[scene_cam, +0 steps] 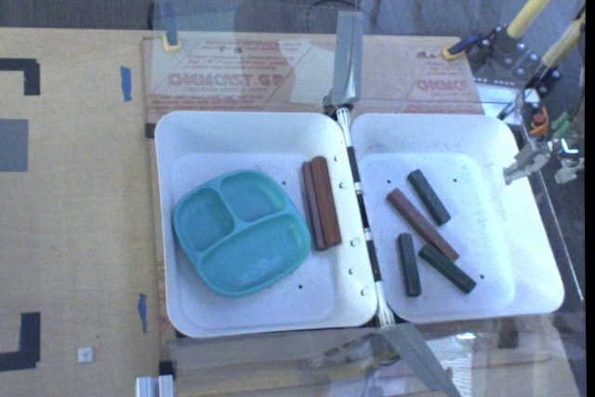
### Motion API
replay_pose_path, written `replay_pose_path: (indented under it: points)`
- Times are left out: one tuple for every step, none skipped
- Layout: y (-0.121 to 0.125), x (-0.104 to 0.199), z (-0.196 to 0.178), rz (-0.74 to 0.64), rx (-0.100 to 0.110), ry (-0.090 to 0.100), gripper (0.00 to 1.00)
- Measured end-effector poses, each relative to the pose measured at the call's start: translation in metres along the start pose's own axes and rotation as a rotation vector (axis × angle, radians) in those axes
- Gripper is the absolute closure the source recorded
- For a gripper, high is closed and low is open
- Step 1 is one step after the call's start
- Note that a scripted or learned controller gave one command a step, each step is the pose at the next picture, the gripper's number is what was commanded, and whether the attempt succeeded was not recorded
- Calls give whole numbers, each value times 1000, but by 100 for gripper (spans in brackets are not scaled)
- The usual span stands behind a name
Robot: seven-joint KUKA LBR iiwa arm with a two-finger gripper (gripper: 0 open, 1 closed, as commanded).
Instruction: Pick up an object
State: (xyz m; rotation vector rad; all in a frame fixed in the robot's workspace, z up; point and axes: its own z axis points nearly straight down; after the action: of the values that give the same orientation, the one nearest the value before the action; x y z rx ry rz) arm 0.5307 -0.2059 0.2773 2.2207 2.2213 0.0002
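- Two shallow white plastic bins on the bench: left bin point(177, 144), right bin point(521, 293), touching along a shared middle rim.
- Left bin contents: one teal divided plastic plate point(242, 232) with three compartments, lying flat toward the bin's left; one pair of long brown wooden blocks point(320, 203), side by side and touching, just beside the middle rim.
- Right bin contents: four bar-shaped blocks. One short dark grey block point(429, 196) toward the far side; one long reddish-brown block point(421, 224) lying diagonally; one dark upright-lying bar point(409, 264) near the left of the group; one dark green bar point(447, 268) at the near end, its end touching or overlapping the reddish-brown block.
- Gripper point(535, 158): at the right bin's right rim, well apart from every block, holding nothing. Whether its fingers are spread or pressed together cannot be told; the tool is small and cluttered here.
- Step in hand, judged: approach and choice of target, nothing yet grasped.
- Advised target: the short dark grey block, since it lies apart from its neighbours with bare floor on both long sides.
- Advised method: set the fingers across the block's narrow width, descend straight, close at mid-length.
- Caution: the crossed pair near the front risks a two-block pinch or a slip.
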Motion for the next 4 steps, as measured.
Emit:
replay_pose_path:
  points:
    - [0, 37, 90, -312, 1, 1, 0]
    - [49, 75, 175, -483, -15, -5, 0]
    - [50, 74, 164, -479, -22, -5, 100]
    - [50, 74, 164, -479, -21, -5, 0]
